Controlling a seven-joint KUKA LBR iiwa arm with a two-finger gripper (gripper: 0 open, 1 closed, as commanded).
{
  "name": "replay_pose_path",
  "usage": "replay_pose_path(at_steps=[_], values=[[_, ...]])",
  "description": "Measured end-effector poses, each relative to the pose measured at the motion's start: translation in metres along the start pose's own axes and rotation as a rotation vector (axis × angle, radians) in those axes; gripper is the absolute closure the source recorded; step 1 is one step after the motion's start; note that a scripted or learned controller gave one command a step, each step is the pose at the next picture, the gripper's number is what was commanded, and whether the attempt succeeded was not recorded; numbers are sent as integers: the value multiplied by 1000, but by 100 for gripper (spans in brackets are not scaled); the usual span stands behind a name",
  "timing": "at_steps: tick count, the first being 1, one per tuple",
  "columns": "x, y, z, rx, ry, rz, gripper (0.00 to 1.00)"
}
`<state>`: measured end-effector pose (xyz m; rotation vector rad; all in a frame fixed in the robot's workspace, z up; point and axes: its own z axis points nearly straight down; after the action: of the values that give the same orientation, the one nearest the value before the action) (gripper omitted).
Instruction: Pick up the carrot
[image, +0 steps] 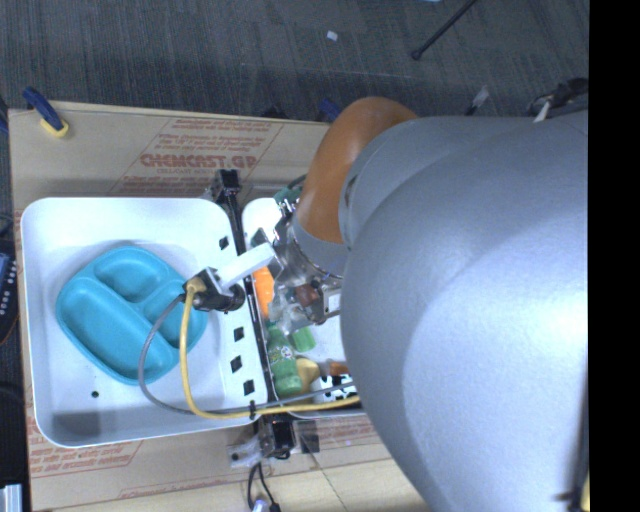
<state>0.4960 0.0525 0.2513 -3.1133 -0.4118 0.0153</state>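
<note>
A small orange piece, the carrot (263, 287), shows at the left edge of the right bin, just beside the divider between the bins. My gripper (297, 300) hangs directly over that spot, its metal body right next to the carrot and covering most of it. I cannot tell whether the carrot is between the jaws or only beside them. The grey arm with its orange band (335, 165) hides most of the right bin.
A blue divided plate (120, 310) lies in the left bin (60, 400). Green items (287, 373) sit in the right bin below the gripper. A yellow and grey cable (183, 375) loops over the left bin from the wrist.
</note>
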Motion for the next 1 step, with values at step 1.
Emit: replay_pose_path(at_steps=[1], values=[[-8,-47,-18,1,3,-67,100]])
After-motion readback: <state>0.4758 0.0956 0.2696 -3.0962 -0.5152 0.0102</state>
